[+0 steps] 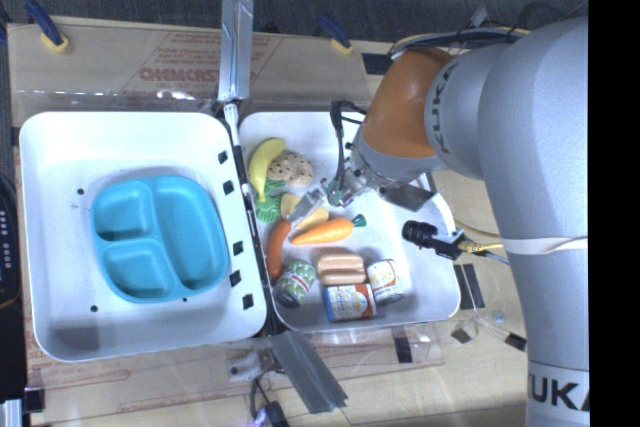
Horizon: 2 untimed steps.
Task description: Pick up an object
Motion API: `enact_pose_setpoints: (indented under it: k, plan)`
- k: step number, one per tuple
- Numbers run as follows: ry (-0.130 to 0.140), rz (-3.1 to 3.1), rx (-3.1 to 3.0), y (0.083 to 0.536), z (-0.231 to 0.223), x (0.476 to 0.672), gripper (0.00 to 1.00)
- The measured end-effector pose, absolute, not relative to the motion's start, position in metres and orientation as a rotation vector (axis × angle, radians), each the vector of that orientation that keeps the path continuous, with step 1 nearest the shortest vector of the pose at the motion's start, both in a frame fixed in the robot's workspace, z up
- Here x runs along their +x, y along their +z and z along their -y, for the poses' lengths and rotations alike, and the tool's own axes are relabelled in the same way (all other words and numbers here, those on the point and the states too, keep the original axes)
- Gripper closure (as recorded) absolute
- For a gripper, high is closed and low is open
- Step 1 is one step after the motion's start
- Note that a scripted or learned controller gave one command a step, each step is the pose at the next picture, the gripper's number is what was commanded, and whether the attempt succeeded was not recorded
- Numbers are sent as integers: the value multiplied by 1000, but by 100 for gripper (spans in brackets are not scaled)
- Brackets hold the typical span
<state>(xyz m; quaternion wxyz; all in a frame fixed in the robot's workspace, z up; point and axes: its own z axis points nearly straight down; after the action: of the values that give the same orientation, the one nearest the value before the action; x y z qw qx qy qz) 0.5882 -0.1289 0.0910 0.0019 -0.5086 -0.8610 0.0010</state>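
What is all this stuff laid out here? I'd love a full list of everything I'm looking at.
Bins: two, white, side by side on the bench.
Divided plate: one, blue, in the left bin.
Banana: one, yellow, top of the right bin.
Cookie: one, tan with dark chips, beside the banana.
Carrots: two, orange, middle of the right bin.
Hot dog: one, tan and reddish, below the carrots.
Cans: three, near the right bin's lower edge.
Clamps: two, blue and yellow, back edge.
Arm: one, grey with an orange band.
Tool: one, low over the right bin's toys.
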Motion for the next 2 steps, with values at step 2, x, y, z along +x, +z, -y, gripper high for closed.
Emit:
enact_pose_setpoints:
  k: [2]
  plan:
    - [2,2911,-1177,93,184,599,0]
